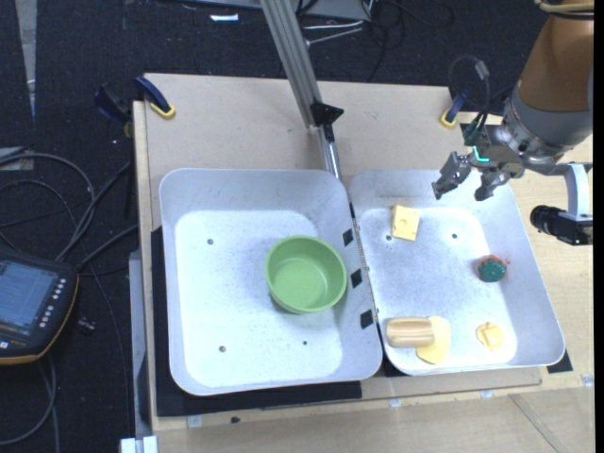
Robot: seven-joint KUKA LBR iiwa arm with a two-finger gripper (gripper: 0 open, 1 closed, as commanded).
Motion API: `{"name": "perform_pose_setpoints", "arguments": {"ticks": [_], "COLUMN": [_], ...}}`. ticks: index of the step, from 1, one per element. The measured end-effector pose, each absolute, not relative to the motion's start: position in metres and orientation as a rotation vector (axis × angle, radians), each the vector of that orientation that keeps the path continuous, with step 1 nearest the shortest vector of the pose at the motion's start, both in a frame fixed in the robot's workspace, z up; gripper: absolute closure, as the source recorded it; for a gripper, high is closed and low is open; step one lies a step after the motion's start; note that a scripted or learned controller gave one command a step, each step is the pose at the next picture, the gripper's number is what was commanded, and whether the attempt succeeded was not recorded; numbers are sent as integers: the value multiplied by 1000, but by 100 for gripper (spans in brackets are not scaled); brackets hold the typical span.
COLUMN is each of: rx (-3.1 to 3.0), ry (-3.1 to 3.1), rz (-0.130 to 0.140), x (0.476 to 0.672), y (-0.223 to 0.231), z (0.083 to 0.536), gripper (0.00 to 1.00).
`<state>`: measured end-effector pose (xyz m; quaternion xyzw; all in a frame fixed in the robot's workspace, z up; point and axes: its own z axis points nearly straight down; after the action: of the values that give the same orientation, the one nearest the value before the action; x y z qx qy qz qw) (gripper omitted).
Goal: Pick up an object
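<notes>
The hand (469, 182) hangs spread wide with nothing in it over the right bin's (528, 253) far edge. A yellow block (406, 223) lies just below it; a green bowl (305, 274) sits in the left bin (189, 253).

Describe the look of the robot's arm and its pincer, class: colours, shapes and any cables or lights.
The arm is a thick rounded column, orange-brown above and grey at the wrist. Black cables loop beside the wrist. The pincer is small, dark metal, with two short fingers and a teal light at its base.

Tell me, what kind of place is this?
Probably a robotics lab: a grey-and-orange robot arm over two shallow white bins of toy items, loose cables, and a handheld control screen.
</notes>
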<state>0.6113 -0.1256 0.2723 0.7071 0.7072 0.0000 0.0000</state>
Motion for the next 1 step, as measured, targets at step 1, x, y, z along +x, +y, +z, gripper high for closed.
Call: {"name": "perform_pose_setpoints", "arguments": {"ticks": [1], "rx": [2221], "ry": [2222], "rz": [0], "x": [611], "y": [-126], "z": [272], "gripper": [0]}}
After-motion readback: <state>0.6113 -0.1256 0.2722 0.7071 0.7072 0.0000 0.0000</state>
